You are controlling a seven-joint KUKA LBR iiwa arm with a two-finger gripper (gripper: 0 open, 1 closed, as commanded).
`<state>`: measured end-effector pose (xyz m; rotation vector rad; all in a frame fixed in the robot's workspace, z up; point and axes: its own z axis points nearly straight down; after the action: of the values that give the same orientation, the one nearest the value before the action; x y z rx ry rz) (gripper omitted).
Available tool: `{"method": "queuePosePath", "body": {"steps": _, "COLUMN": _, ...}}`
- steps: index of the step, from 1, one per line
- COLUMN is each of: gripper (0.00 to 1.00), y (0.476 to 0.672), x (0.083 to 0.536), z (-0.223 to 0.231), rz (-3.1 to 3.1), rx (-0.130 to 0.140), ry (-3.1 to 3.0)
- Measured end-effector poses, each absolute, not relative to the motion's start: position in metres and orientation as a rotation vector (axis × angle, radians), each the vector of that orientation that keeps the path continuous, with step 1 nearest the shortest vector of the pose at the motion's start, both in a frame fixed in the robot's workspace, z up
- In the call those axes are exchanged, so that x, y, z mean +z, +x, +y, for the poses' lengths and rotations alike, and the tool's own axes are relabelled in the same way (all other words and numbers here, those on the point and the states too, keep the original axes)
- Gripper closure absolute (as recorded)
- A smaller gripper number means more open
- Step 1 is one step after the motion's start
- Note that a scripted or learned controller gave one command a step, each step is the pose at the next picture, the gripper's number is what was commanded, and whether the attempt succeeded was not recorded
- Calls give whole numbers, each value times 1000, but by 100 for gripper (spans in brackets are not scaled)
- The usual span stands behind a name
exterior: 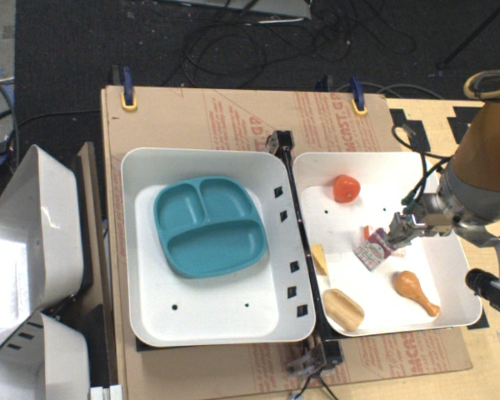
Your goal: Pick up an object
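Note:
The right bin point(450, 317) holds a red tomato-like ball point(346, 188), a small grey and purple packet point(372, 251), a brown chicken drumstick point(415, 291), a tan bread loaf point(343, 307) and a yellow wedge point(318, 259). My gripper point(397, 230) hangs low over the middle of this bin, its tip right at the packet's upper right end. The packet lies on the bin floor, tilted, and I cannot make out whether the gripper touches it.
The left bin point(142, 307) carries a teal divided plate point(208, 226). A black divider with clips point(293, 223) runs between the bins. My arm point(483, 165) enters from the right over the right bin's edge. Cables lie on the dark floor behind the bench.

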<state>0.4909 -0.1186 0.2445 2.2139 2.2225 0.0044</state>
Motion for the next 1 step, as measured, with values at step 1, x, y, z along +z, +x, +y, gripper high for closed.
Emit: {"method": "queuePosePath", "body": {"steps": 1, "gripper": 100, "y": 500, "x": 240, "z": -77, "rz": 2228, "rx": 1, "ry": 2214}}
